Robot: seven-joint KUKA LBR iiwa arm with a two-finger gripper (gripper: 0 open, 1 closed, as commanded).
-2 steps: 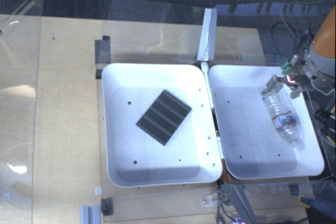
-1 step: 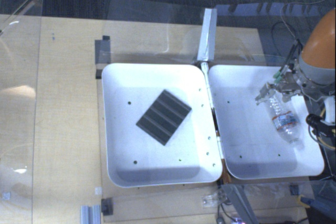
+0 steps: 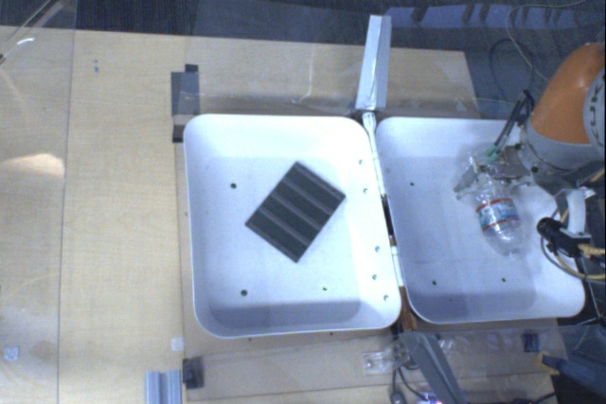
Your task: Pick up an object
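Pale wooden desk (image 3: 104,203), two shallow white bins side by side on it, left bin (image 3: 213,156) at centre, right bin (image 3: 426,289) touching it at three o'clock, clear sheet (image 3: 38,109) over the nine o'clock side

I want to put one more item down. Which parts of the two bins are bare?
Left bin: bare floor all around the dark ribbed pad. Right bin: bare along its left and near sides. Crowded at its far right, where the gripper meets the clear bottle.
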